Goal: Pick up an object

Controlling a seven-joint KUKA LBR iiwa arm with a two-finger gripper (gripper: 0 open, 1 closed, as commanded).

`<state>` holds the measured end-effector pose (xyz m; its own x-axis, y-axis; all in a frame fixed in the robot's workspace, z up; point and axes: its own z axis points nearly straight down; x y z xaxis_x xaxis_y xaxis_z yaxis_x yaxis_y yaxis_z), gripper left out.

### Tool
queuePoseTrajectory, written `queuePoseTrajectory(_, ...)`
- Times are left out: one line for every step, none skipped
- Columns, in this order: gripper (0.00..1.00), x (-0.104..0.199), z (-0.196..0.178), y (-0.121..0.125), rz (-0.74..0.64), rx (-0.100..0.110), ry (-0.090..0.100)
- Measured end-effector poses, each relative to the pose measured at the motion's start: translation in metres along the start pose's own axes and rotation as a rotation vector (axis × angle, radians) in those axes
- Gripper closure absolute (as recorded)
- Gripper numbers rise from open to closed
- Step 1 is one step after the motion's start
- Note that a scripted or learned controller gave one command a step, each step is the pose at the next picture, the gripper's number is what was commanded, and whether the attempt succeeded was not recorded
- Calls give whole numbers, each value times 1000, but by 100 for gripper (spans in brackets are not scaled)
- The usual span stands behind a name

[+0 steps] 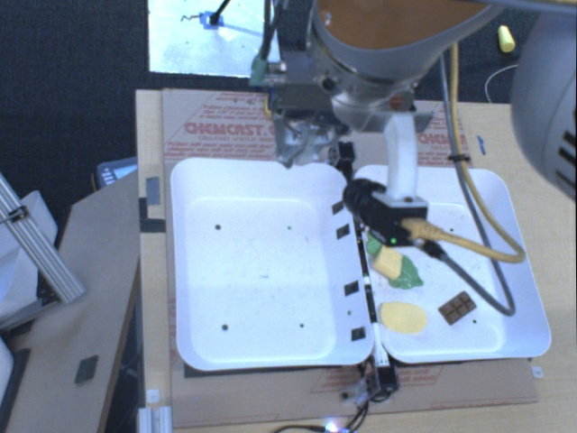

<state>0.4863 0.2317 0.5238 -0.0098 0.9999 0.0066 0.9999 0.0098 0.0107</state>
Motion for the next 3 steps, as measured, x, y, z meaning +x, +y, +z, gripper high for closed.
queuePoseTrajectory(100,3,-12,0,6,8,-5)
queuePoseTrajectory(100,3,-11,0,3,10,-6)
queuePoseTrajectory(100,2,81,-1,8,18,-10)
